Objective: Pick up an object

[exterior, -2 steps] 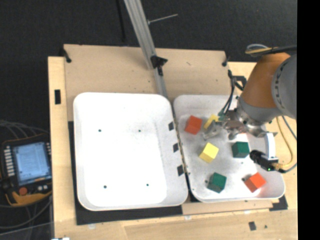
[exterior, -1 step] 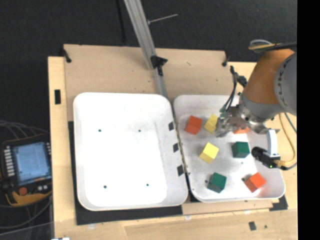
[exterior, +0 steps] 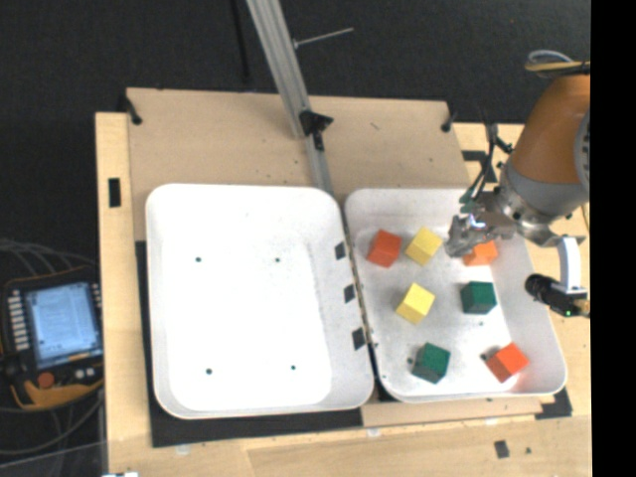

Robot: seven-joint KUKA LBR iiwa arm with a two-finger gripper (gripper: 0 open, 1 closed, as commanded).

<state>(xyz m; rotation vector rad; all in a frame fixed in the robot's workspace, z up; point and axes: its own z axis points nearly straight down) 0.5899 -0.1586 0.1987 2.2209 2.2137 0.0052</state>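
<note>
- Six small cubes in the right bin (exterior: 527,361): orange cube (exterior: 385,248) and yellow cube (exterior: 424,245) near the back, second yellow cube (exterior: 415,303) mid-bin, green cube (exterior: 478,297) to its right, another green cube (exterior: 431,362) near the front, orange-red cube (exterior: 507,362) at the front right.
- One more orange block (exterior: 483,253) partly hidden, right beside or under the claw (exterior: 463,238).
- Probably light and rigid, flat-faced, likely foam or wood; no fragility to fear, little slip expected.
- Best taken across two opposite flat faces, squarely, from above; corners and tilted grips likely to twist out.
- Arm in from the right, orange band above the wrist, wrist angled down and toward the back of the right bin.
- Claw low over the bin, just right of the back yellow cube, touching or nearly touching the hidden orange block.
- Claw state impossible to tell: too blurred and small.
- Left bin (exterior: 169,296) beside it on the worktop (exterior: 229,132).
</note>
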